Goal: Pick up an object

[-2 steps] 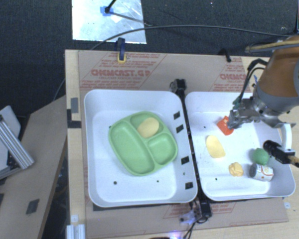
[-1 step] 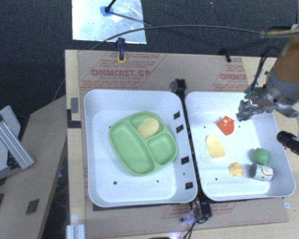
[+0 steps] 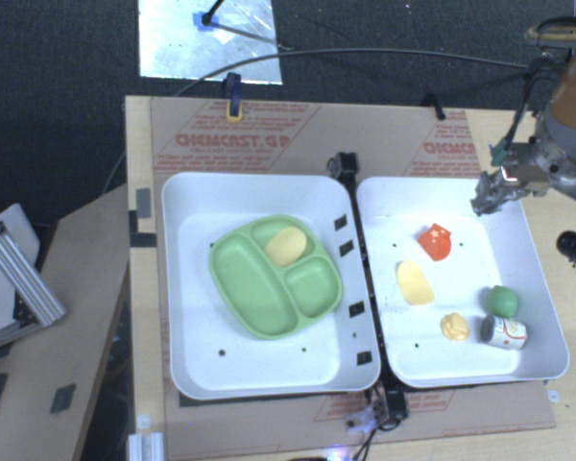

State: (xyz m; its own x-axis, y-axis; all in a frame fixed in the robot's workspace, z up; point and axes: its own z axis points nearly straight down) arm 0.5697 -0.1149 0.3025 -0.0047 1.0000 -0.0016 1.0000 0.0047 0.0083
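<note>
Two white bins on the table [image 3: 298, 133]. Left bin [image 3: 202, 209]: one green tray [image 3: 259, 296], one yellow piece [image 3: 287, 246] at its 1 o'clock. Right bin [image 3: 442, 363]: five items, one each: red block [image 3: 435, 241], yellow slab [image 3: 414, 283], yellow lump [image 3: 453, 327], green ball [image 3: 502, 301], can [image 3: 504, 332]. Pincer [image 3: 488, 200] at this bin's 1 o'clock; opening cannot be told, nothing seen held.

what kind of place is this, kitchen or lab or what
Most likely a robotics lab bench set up for grasping trials: two white bins clipped onto a board, toy food such as a red piece scattered inside, and a robot gripper reaching in.
</note>
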